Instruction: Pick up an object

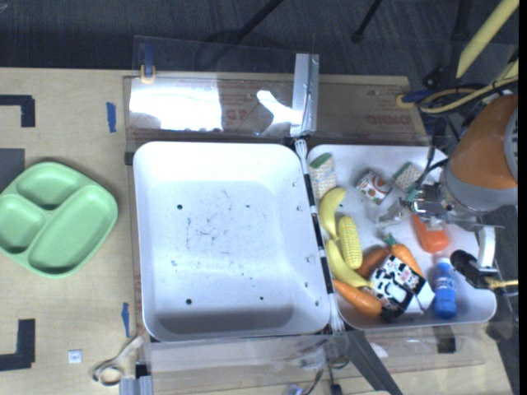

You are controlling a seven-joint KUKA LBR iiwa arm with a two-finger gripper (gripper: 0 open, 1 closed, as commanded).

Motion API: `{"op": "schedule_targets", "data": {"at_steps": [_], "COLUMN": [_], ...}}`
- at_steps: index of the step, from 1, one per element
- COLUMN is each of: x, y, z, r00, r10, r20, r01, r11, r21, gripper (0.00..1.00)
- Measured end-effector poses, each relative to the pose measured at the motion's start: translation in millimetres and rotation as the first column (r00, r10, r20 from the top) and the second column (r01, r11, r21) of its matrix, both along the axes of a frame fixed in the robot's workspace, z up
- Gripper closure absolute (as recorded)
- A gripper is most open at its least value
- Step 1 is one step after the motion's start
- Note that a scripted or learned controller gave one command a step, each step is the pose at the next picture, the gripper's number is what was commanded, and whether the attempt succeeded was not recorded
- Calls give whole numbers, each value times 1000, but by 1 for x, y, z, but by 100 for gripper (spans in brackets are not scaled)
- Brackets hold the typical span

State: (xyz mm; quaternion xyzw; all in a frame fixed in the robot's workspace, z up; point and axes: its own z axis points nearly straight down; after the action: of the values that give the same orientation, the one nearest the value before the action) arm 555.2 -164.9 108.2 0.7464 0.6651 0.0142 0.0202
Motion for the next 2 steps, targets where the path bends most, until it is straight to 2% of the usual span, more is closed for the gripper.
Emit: {"op": "schedule_targets", "data": {"at_steps": [1,2], "x": [-7,-39], "y": [-4,61], "z": [-1,-20], "r00": [983,898], "r10": [182,438], "r20": [-3,-39], "r01": [-182,-439], "r11": [983,899], "r21": [-7,3], "gripper": [0,0]}}
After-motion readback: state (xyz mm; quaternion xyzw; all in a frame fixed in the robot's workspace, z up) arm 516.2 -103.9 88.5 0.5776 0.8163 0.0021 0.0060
